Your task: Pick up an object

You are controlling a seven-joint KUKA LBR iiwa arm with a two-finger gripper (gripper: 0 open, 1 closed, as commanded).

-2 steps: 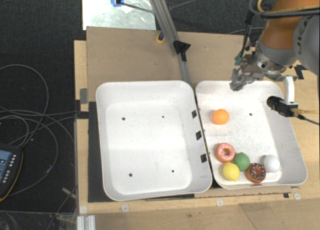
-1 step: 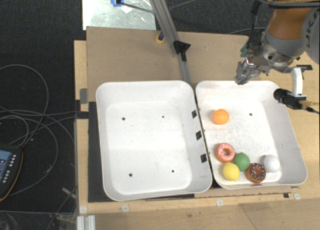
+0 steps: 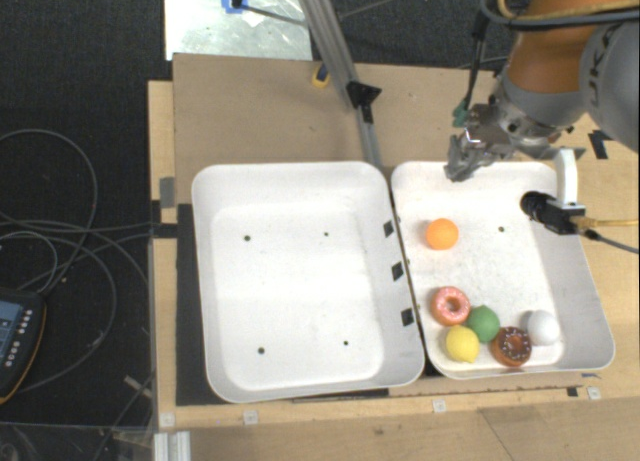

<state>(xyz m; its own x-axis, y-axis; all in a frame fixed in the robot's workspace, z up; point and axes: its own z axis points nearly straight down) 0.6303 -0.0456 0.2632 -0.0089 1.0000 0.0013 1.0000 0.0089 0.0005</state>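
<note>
Hanging over the far edge of the right bin (image 3: 575,279) — the pincer (image 3: 462,165) sits near the bin's far-left corner, nothing visibly in it.
An orange ball (image 3: 441,234) lies alone mid-bin; a pink doughnut (image 3: 451,305), green ball (image 3: 484,323), yellow lemon (image 3: 462,344), brown doughnut (image 3: 513,346) and white ball (image 3: 543,327) cluster at the near edge. The left bin (image 3: 300,279) sits beside it on the bench (image 3: 250,109).
</note>
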